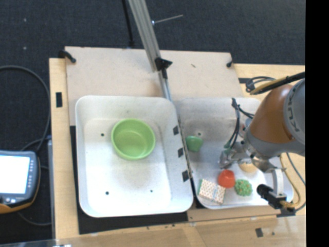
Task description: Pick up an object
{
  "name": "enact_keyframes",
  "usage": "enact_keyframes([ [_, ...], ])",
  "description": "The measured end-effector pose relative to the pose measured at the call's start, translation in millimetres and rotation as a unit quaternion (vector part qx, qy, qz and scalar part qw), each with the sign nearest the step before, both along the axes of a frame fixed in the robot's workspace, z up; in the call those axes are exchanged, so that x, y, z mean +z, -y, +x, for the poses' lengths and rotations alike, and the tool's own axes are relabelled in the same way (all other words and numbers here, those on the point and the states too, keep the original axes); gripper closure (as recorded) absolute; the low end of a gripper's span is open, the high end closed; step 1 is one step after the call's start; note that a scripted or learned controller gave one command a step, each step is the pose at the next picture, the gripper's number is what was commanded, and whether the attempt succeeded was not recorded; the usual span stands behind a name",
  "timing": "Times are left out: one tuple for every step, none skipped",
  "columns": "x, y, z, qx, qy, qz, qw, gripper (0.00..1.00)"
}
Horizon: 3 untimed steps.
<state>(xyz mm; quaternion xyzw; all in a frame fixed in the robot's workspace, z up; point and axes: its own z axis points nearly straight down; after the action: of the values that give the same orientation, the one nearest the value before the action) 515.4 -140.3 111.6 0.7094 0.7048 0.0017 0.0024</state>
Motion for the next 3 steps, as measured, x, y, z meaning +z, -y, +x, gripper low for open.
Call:
enact_keyframes([
  [64,4,0,0.004,0.001,-0.0007,1.0,1.0],
  [128,7,3,0.005,0.002,-0.0009,1.0,1.0],
  [148,8,5,0.005,-0.001,-0.0001,1.0,1.0],
])
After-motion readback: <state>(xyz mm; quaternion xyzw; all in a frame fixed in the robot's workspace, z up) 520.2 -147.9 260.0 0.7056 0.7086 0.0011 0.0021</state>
